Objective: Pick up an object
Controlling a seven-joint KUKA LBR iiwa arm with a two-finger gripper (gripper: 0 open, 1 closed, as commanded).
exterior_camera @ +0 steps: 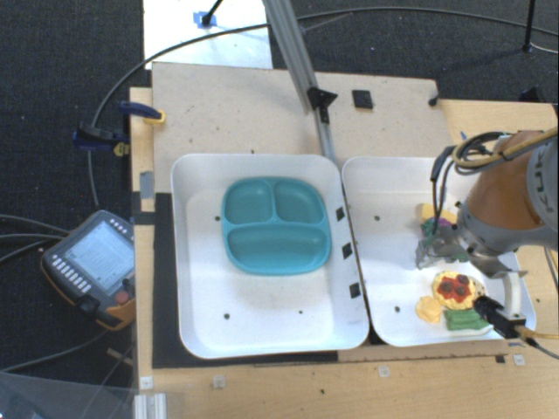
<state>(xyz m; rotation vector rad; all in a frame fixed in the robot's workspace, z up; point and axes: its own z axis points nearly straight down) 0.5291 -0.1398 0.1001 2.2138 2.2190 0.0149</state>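
The arm's gripper (434,253) hangs low in the right bin (384,234), apparently mid-approach for a pick (whether it is released or clenched cannot be told). Candidate objects lie just beside it: a red-and-yellow toy (454,288), a yellow piece (428,309) and a green piece (465,319). Next comes closing on one. The left bin (196,260) holds a teal divided plate (275,225)

Dark speckled carpet floor (61,51) around a pale wooden bench (262,112), black cables (113,103) trailing.
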